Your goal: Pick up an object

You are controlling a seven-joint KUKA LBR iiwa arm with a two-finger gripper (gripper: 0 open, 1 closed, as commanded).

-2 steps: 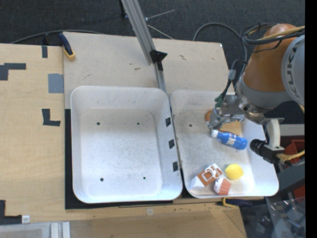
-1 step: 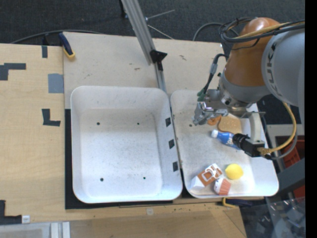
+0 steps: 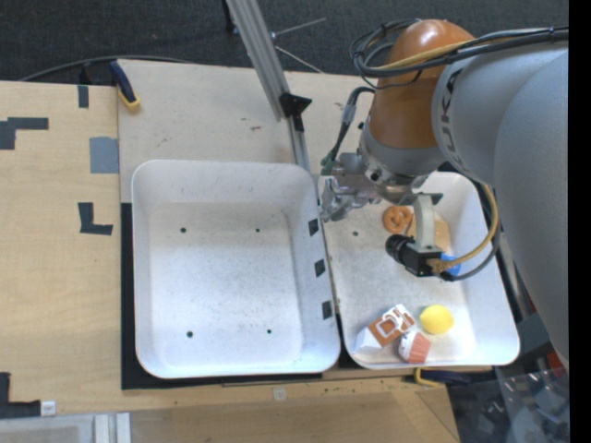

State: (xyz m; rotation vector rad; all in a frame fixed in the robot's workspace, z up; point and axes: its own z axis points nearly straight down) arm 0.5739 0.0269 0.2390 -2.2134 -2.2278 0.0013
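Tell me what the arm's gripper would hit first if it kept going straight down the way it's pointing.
Most likely the bare floor of the right-hand shallow white plastic bin, close to its left wall. The two-finger metal gripper hangs over that corner, and the small orange pretzel-shaped toy lies off to its side. Depth is hard to judge from above.

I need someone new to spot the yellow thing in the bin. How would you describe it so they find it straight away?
Look at the right-hand white bin, near its front edge. The yellow ball lies there, just right of an orange-and-white patterned item. It is the only plain yellow, round thing in that bin.
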